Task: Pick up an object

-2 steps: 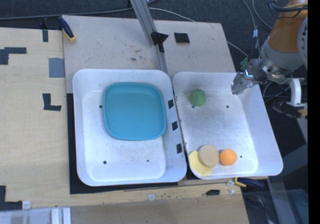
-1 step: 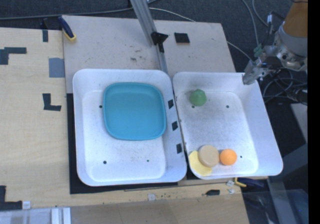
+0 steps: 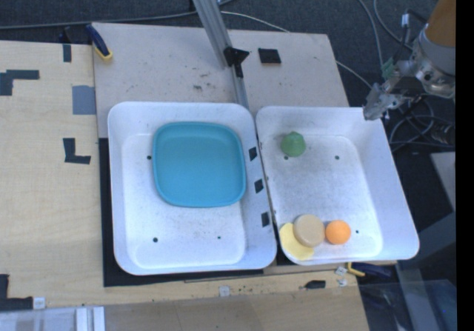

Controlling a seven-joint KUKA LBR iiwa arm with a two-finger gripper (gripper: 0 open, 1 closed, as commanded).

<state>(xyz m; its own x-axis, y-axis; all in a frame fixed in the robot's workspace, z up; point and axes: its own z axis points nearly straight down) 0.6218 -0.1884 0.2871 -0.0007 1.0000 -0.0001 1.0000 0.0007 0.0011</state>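
In the right bin [image 3: 370, 174] a green ball-like object [image 3: 293, 144] lies near the back left. At the bin's front sit a tan round piece [image 3: 309, 230] on a yellow flat piece [image 3: 290, 244], with an orange ball [image 3: 338, 232] just to their right. My gripper [image 3: 375, 105] hangs over the bin's back right corner, well away from all of these objects. Nothing shows between its fingers.
The left bin [image 3: 133, 196] holds a blue square plate [image 3: 198, 164]. A grey metal bar [image 3: 215, 18] slants down to the gap between the bins. Cables [image 3: 355, 4] run across the dark floor behind the right bin.
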